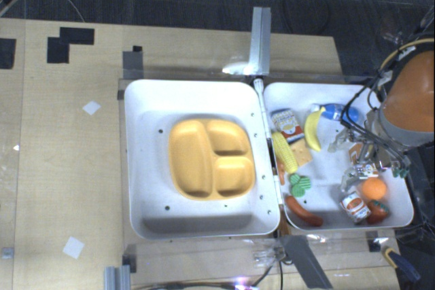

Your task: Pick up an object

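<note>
Gripper [359, 161] hung over the right white bin [406, 215]; its grip state couldn't be judged. Just beside it lay a small round orange toy fruit [373, 189], probably light, smooth and roll-prone; best grasped across its middle.

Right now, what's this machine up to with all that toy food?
A robot arm reaches in from the right over the right-hand bin, which holds toy food: a banana, a corn cob, a sausage, an orange and a small can. Its gripper hangs low, just above the orange. Whether it has hold of anything is unclear. The left bin holds a yellow divided tray.
</note>
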Controlling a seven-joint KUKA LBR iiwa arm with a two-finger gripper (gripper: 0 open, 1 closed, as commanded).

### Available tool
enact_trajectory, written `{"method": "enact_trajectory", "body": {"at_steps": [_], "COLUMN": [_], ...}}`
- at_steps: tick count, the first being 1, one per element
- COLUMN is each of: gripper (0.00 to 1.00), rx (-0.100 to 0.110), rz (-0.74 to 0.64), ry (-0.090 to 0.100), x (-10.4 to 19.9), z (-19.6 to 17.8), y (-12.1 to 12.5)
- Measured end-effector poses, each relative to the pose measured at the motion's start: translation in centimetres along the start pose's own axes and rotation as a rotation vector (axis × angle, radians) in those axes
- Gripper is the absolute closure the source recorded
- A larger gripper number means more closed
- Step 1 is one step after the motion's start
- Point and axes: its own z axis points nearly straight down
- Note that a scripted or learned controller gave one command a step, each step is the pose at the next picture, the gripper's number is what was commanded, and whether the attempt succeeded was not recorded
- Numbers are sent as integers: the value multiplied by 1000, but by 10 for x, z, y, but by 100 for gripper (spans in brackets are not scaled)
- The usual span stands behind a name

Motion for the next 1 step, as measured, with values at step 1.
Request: {"method": "enact_trajectory", "body": {"at_steps": [1], "gripper": [0], "rx": [0], "rz": [38], "ry": [-4], "x": [1], "z": [46], "y": [-20]}}
